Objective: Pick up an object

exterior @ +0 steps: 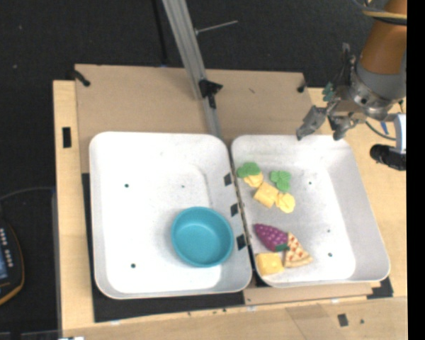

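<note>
Near edge of right bin [368, 211]: a yellow block [270, 263], a pizza-slice toy [295, 251] and a bunch of purple grapes [270, 235] were found clustered by the inner wall, touching or nearly touching one another.
Left bin [127, 161]: a blue bowl [202, 236] was seen lying alone, near the divider.
Middle of right bin: further toys were seen grouped together, namely yellow pieces [275, 197] and green pieces [248, 169].
Far rim of right bin: the gripper [324, 127] was held above the back edge, well apart from every toy.
Tool state: the two fingers were spread apart, and nothing was seen between them.
Done: nothing could be counted as picked; every object was seen resting in a bin.
Left, as judged: a target was yet to be chosen, and the descent, the closing and the lift were all yet to be made.
</note>
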You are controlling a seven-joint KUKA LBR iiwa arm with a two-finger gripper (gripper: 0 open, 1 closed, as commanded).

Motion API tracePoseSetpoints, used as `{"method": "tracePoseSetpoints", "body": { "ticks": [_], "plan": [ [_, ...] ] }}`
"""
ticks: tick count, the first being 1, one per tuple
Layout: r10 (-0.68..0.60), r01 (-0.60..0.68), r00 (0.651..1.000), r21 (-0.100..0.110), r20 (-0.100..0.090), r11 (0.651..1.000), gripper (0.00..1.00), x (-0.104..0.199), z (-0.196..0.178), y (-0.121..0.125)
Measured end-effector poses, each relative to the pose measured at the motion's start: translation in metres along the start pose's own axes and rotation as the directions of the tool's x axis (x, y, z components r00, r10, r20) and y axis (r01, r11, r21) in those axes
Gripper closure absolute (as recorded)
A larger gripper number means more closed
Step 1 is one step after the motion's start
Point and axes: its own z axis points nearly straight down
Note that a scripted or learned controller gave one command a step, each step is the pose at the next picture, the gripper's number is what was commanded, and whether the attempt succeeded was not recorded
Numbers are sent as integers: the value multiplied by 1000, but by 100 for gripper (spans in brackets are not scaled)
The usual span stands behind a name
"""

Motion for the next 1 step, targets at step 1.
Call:
{"method": "tracePoseSetpoints", "body": {
  "ticks": [1],
  "plan": [
    [0,0,1000,1,1,1000,0,0,0,0]
  ]
}}
